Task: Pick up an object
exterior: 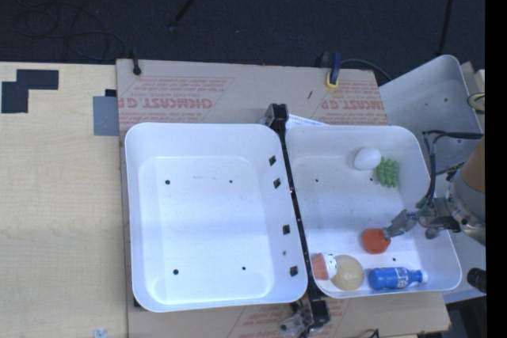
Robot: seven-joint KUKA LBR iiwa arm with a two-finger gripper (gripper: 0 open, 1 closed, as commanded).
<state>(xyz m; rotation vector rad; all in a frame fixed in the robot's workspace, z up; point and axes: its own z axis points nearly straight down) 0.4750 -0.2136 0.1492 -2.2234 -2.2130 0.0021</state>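
Note:
The right bin (412, 140) holds several small objects. A white egg-shaped piece (367, 159) lies at its back, with a green leafy piece (387, 172) touching it on the right. A red round object (375, 241) sits toward the front. Along the front wall lie an orange piece (321, 266), a beige ball (347, 272) and a blue bottle (396, 278) on its side. My gripper (398, 227) reaches in low from the right, its tip just beside the upper right of the red round object. Nothing is seen held in it.
The left bin (142, 170) sits beside the right one, with a black divider strip (287, 194) between them. Both rest on cardboard (198, 95). Cables (434, 170) hang by the arm over the right bin's right wall.

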